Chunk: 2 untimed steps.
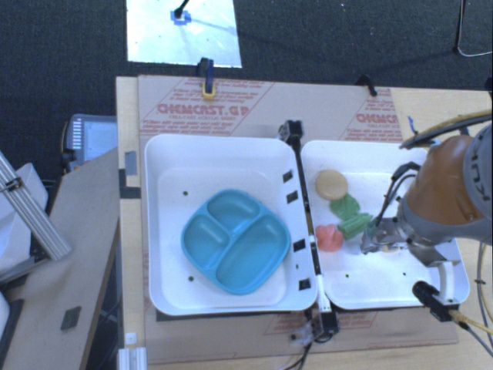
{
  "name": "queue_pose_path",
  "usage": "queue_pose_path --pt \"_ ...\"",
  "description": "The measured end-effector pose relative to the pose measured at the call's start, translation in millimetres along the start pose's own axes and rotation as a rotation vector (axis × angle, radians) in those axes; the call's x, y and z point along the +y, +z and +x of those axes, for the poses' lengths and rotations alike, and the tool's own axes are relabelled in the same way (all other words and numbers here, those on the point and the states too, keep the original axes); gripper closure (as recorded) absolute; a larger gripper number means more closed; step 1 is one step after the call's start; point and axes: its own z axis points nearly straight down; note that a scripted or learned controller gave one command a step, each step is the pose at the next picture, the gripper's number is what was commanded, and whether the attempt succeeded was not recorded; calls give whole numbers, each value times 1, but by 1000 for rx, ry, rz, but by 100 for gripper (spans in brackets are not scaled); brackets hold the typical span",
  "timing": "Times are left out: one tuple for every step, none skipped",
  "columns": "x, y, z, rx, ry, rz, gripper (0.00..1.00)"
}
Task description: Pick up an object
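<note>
In right bin point(377, 284) | end effector point(376, 241) just beside green piece point(347, 208), opening: cannot tell | piece probably light, slick; pinch across narrow middle

The left bin point(173, 168) and right bin point(385, 276) are smooth, faintly glossy white plastic; the blue plate point(235, 241) is smooth plastic too. The tan piece point(332, 183) and, at its six o'clock, the green piece point(348, 214) look matt. The tabletop point(127, 122) is pale wood.

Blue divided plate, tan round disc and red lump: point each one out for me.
blue divided plate point(235, 241): camera view, middle of the plate.
tan round disc point(332, 183): camera view, centre of its top.
red lump point(330, 238): camera view, centre of it.
</note>
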Motion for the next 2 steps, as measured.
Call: queue_pose_path --pt "4 -62 -7 3 0 11 100" --pt "6 -124 -15 3 -1 8 100"
